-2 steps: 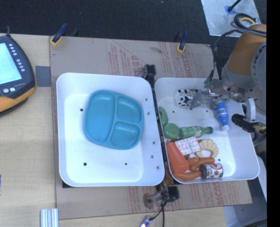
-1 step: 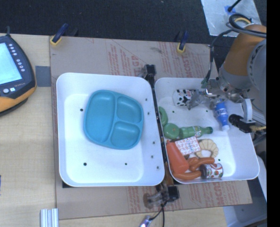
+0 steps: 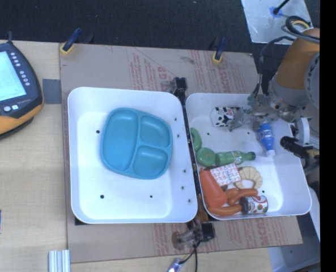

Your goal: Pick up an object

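My gripper [image 3: 242, 119] hangs low over the far part of the right bin [image 3: 292, 177]. It is just right of a black-and-white cow-patterned object [image 3: 223, 116] and left of a small blue bottle [image 3: 265, 138]. Closer to the front lie a green bottle [image 3: 231, 157] on its side, a green rounded piece [image 3: 196, 139], a red-and-white packet [image 3: 226, 175], a tan pretzel-like item [image 3: 251, 177], an orange toy [image 3: 217, 199] and a small can [image 3: 255, 205]. I see nothing clearly held.
The left bin [image 3: 83, 169] holds a blue divided plate [image 3: 137, 143]. A tablet-like pendant [image 3: 9, 86] in an orange case lies at the far left of the bench. The arm's grey body with its orange band [image 3: 301, 52] crowds the right bin's far right corner.
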{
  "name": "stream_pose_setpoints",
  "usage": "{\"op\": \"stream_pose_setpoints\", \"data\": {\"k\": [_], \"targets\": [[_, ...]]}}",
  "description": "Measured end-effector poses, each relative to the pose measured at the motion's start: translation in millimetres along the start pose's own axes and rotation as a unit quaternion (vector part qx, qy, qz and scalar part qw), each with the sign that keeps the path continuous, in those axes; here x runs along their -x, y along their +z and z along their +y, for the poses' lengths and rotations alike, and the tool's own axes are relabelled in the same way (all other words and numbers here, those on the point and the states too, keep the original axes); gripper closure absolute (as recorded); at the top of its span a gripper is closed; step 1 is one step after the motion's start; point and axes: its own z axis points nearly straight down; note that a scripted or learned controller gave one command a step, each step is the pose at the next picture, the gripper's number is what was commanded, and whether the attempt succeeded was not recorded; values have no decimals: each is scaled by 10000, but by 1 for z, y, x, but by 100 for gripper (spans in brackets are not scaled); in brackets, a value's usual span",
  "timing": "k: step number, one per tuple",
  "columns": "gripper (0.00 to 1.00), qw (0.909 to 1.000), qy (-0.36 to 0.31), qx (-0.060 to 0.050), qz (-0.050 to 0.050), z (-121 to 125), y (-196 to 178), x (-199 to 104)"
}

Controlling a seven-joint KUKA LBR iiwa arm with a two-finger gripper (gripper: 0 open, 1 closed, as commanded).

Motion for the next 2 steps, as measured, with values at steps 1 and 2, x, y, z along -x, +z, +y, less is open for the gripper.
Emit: {"op": "stream_pose_setpoints", "data": {"k": [1,2], "targets": [[0,9999,38,39,-132,-2,0,-16],[0,9999,34,36,-113,-2,0,-14]]}}
